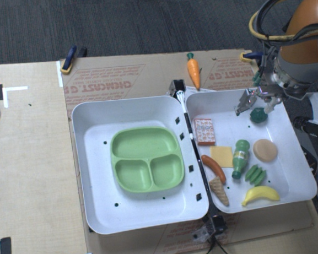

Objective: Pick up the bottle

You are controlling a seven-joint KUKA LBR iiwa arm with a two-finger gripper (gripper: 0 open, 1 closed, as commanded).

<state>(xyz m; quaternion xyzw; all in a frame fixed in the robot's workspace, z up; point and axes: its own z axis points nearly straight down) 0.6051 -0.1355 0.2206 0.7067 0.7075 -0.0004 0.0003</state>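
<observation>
Plainly, the only large writing was red print on the cardboard sheet (pixel 116 80) under the bins, seen upside down and mirrored, so it could not be read with confidence. A small red-and-white box (pixel 205 131) in the right bin (pixel 292 134) carried print too fine to make out. The bottle (pixel 240 158), green with a pale label whose text was illegible, lay tilted near the middle of that bin, between a yellow cheese slice (pixel 222 157) and a tan bun (pixel 265 151), with green beans (pixel 255 174) by its lower end. The arm (pixel 301 45) entered from the right, cut off by the frame edge, its orange band above the wrist. The pincer (pixel 254 100) hung over the bin's far side, just beside a dark green vegetable (pixel 258 115); whether it was spread or pressed together could not be told.
</observation>
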